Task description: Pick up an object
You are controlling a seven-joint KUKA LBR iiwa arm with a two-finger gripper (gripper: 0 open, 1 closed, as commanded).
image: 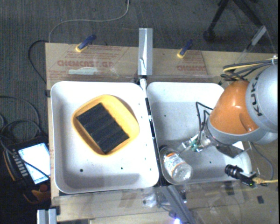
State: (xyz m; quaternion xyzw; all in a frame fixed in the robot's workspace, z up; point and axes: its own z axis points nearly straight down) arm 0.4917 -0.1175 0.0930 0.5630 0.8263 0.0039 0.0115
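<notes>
A clear plastic bottle (176,166) with a white label lies on its side in the near left corner of the right bin (177,106). My gripper (194,144) pokes out from under the orange wrist band (233,113), low over the right bin's floor. It sits just right of and slightly behind the bottle, a small gap apart. The arm's bulk hides most of the gripper. In the left bin (65,171) rests a yellow dish (127,112) holding a black ribbed pad (102,127).
A metal post (145,50) stands behind the seam between the bins. Two blue and yellow clamps (85,43) (185,48) hold the cardboard backing. Cables (240,174) run along the right bin's near right corner. A tablet (32,161) lies on the floor at the left.
</notes>
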